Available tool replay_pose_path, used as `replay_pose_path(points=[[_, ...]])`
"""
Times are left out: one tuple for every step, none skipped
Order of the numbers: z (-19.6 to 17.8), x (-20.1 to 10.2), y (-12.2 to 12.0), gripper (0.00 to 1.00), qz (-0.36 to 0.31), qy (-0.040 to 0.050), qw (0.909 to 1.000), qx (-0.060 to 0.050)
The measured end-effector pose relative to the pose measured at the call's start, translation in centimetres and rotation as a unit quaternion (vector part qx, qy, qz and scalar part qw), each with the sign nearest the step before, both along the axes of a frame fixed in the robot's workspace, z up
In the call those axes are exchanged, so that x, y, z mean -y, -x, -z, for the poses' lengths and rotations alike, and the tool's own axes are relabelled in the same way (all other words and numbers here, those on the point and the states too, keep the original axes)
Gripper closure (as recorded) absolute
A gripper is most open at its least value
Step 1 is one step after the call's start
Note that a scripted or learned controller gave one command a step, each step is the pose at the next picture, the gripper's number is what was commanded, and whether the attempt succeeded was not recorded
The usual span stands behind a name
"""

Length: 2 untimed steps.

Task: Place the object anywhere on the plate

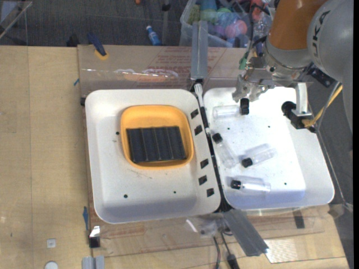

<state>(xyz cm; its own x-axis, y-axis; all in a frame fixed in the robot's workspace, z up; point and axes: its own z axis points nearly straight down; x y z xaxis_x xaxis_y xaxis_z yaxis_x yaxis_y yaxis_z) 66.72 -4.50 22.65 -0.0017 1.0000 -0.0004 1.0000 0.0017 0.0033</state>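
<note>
Vials (258, 153) lie loose at right of centre, the gripper (244, 106), fingers seemingly closed on nothing, poised above; clear, round, they may slip before reaching the plate (156, 114).

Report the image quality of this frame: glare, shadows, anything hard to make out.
Camera view: the right bin is brightly lit, so the clear vials nearly vanish against it; the gripper is slightly soft; a mild shadow lies under the orange plate; background clutter is dim.

Wooden bench (39, 150), two shallow white bins side by side on it, left bin (106, 195), right bin (308, 184)
</note>
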Motion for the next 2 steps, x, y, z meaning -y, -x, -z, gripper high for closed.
replay_pose_path(points=[[-1.1, -2.5, 0.0, 1.00, -0.101, 0.0001, 0.9948, 0.000], [0.3, -5.1, 0.0, 1.00, -0.224, -0.0007, 0.9746, -0.002]])
